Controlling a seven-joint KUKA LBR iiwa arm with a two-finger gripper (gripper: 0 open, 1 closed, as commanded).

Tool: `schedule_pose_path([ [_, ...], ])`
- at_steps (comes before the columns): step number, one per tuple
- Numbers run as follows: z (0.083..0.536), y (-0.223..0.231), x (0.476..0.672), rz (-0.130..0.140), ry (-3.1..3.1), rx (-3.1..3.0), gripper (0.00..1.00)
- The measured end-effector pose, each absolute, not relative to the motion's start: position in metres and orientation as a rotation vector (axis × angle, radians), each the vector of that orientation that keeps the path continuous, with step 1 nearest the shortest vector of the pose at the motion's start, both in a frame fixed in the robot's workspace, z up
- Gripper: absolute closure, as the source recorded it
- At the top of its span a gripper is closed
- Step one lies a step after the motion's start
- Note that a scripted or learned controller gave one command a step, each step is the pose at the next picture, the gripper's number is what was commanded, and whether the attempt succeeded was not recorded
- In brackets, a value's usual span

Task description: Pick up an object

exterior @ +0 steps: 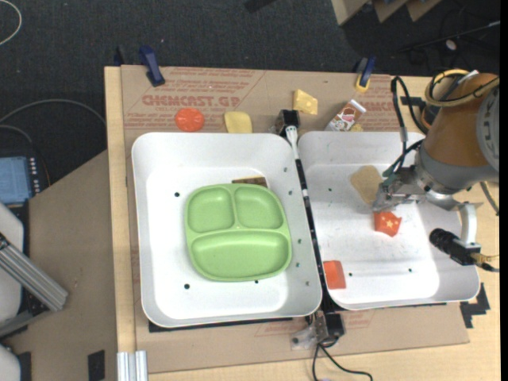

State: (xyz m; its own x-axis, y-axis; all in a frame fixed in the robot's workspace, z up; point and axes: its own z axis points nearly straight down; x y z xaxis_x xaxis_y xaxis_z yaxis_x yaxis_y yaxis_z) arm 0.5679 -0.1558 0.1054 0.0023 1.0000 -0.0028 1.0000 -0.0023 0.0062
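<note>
The gripper [390, 199] hangs low in the right bin [349, 292], just above a red strawberry [388, 224] and beside a tan piece [365, 182]; whether it is open or closed cannot be told, and nothing shows in its hold. An orange block [333, 274] lies at that bin's near left corner. The left bin [159, 213] holds a green divided plate [236, 232], and on the worktop [119, 133] behind the bins lie an orange disc [190, 119], two yellow pieces [237, 122] and a small carton [344, 118].
</note>
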Motion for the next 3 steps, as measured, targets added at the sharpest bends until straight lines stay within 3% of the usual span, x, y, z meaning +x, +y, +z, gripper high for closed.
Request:
schedule_pose_path([
  [1,0.105,-0.156,0.568,0.003,2.215,2.22,0.0],
  [2,0.083,-0.146,0.537,-0.004,2.225,2.227,0.0],
  [3,0.095,-0.148,0.539,0.001,2.218,2.222,1.0],
])
